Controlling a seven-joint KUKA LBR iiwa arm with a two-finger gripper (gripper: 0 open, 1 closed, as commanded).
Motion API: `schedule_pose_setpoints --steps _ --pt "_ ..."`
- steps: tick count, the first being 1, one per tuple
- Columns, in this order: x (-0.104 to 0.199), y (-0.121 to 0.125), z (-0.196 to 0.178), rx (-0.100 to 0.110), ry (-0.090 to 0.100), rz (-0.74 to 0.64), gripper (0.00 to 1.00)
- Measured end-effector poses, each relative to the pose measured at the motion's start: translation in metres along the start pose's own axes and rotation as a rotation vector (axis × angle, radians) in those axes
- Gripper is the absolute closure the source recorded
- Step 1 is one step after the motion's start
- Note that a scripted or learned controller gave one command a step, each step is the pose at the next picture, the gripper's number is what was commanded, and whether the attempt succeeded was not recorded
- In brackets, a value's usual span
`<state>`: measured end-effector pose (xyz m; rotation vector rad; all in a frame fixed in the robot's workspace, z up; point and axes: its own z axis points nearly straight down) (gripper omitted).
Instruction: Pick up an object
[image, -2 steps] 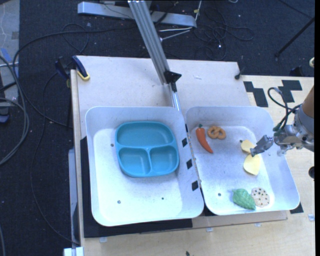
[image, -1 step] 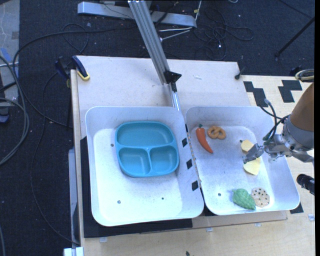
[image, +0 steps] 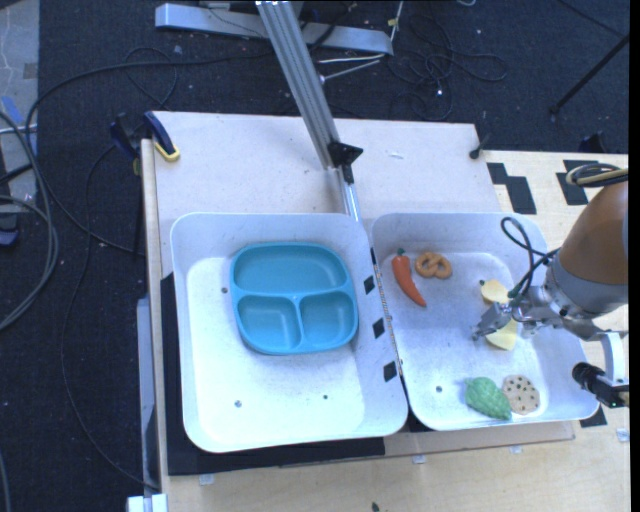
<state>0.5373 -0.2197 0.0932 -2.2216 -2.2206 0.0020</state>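
**Pincer low in the right bin**

We see the pincer (image: 497, 325) between two pale yellow pieces (image: 494, 291), touching the lower one; whether it is clenched we cannot tell. Carrot (image: 408, 280), pretzel (image: 434, 265), green item (image: 487, 398) and cookie (image: 520, 393) lie apart. The arm (image: 598, 262) is cut off at right.
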Motion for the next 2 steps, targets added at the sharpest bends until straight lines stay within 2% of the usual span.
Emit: schedule_pose_setpoints --steps 1,2 --pt "0.000 0.001 -0.013 -0.004 -0.001 0.000 1.00" --pt "0.004 0.002 -0.056 -0.005 -0.001 -0.002 1.00"
